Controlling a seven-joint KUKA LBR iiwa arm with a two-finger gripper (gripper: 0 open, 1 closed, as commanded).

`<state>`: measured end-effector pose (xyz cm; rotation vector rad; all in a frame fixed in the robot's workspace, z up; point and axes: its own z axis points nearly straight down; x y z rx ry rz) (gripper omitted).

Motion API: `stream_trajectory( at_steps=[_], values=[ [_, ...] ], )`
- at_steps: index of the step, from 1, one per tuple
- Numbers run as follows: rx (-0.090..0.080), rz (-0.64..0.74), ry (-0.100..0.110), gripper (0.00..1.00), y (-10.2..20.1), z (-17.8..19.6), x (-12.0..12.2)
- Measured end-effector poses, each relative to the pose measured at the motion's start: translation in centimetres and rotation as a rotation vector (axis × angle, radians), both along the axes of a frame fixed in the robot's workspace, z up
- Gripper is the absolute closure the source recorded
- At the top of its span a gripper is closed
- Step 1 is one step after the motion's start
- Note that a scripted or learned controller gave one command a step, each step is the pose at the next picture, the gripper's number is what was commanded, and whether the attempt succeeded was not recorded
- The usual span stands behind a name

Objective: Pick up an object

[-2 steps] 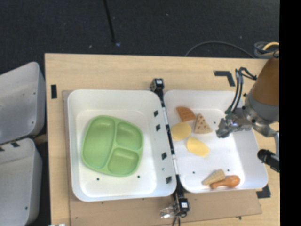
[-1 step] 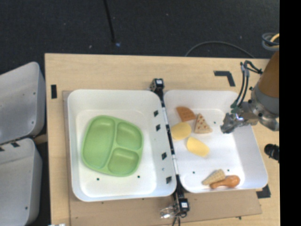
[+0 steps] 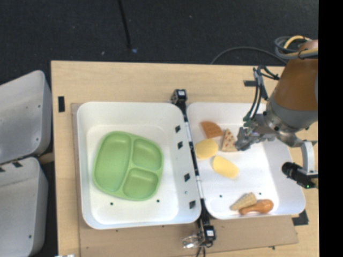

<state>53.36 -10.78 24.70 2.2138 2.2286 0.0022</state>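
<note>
Gripper sits low in the right bin, just beside the cheese wedge near the bin's far edge; whether it is closed or spread cannot be made out, and nothing shows held in it. An orange bread slice lies touching the wedge, with two yellow pieces toward the bin's middle. A cracker-like wedge and a carrot rest by the near edge. The left bin holds a green divided plate. Crowding is the likely trouble: a closing grasp could shove the wedge against the bread slice, or clip its edge and let it slip.
</note>
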Motion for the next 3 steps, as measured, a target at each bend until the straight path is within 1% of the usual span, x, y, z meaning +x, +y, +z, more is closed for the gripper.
stream_trajectory(
  at_steps=[1, 2, 3],
  values=[
    [0.0, 0.0, 0.0, 1.0, 5.6, -1.0, -0.5],
    [0.001, 0.002, 0.0, 1.0, 11.4, -0.6, -0.1],
    [0.0, 0.0, 0.0, 1.0, 15.8, -0.4, -0.2]
  ],
)
